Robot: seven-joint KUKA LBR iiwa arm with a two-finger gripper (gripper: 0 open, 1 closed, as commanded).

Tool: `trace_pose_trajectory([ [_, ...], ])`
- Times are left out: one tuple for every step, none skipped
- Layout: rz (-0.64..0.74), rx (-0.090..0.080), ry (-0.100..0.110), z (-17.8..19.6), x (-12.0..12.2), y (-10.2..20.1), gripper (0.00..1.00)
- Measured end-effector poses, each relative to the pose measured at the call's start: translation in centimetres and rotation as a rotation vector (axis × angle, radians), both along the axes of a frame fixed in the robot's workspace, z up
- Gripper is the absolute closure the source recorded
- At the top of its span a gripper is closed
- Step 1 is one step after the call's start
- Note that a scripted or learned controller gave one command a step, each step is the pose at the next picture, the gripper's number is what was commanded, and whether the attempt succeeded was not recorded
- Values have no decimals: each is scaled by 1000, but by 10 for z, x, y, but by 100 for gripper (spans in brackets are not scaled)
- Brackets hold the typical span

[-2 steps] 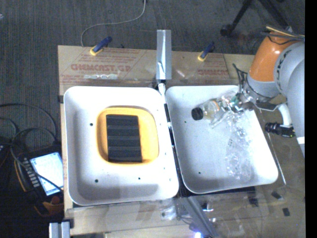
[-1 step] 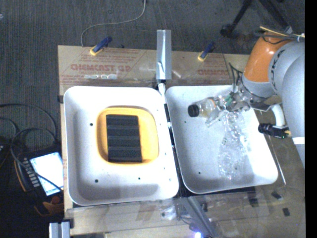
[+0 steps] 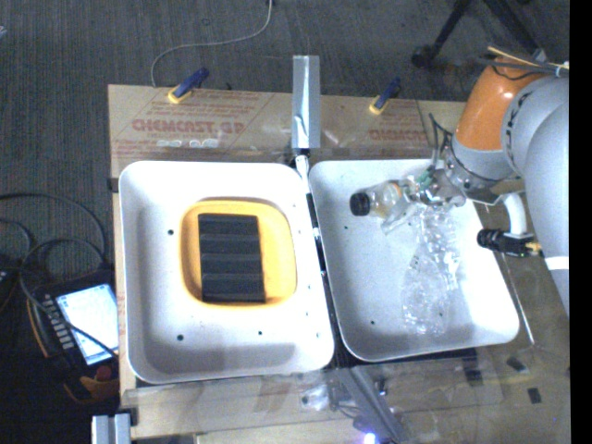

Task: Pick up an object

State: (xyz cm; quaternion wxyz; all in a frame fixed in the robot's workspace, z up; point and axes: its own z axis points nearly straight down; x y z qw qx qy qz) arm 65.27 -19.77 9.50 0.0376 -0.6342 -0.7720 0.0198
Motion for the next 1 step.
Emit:
trace_pose_trajectory([
  [106, -29, -56, 0, -17, 5, 0],
])
